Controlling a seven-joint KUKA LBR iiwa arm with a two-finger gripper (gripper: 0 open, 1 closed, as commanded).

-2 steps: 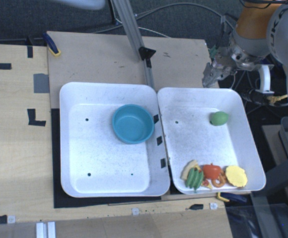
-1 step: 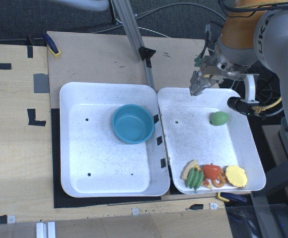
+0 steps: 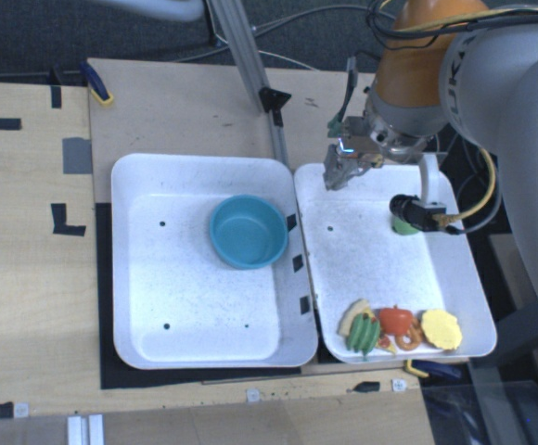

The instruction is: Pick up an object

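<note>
The end effector (image 3: 341, 172) hangs over the right bin's (image 3: 380, 276) far edge; its grip cannot be told; blue bowl (image 3: 248, 232) in left bin (image 3: 158, 276)

The arm (image 3: 492, 72) is cut off by the right edge, a green thing (image 3: 404, 226) hides partly behind a black part, and the end effector (image 3: 340, 172) is too small and dark to show its tips.

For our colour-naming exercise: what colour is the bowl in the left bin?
The bowl is blue, a teal-like shade, seen clearly in the camera view.
</note>
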